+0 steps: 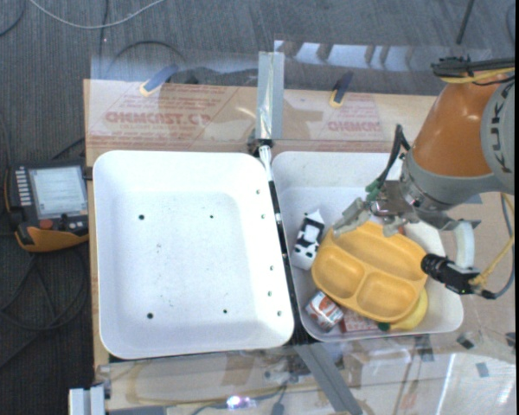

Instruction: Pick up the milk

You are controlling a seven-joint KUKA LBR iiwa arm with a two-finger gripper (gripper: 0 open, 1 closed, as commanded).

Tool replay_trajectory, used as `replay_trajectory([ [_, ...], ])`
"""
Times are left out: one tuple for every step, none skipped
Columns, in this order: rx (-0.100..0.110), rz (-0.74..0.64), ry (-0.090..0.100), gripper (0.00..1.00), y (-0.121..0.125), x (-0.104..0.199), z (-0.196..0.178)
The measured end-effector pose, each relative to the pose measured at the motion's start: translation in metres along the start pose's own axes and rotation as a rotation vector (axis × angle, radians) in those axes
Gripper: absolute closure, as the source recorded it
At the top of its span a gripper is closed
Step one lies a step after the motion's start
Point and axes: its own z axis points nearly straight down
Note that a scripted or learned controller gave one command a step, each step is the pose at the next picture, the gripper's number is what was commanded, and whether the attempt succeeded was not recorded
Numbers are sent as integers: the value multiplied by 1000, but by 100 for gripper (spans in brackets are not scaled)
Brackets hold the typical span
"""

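The milk is a small white carton with black cow patches. It stands in the right bin, against that bin's left wall. My gripper hangs over the right bin, to the right of the milk and apart from it, above the far edge of a yellow divided plate. Its fingers are open, one of them reaching toward the carton, and nothing sits between them.
The yellow plate lies just right of the milk and covers much of the right bin. A small can and a red-and-white packet lie by its near edge. The left bin sits alongside. A handheld pendant rests off the bench's left side.
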Motion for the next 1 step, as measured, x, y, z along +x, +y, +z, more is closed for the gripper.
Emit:
replay_trajectory([
  [-1,-51,0,0,22,24,-24],
])
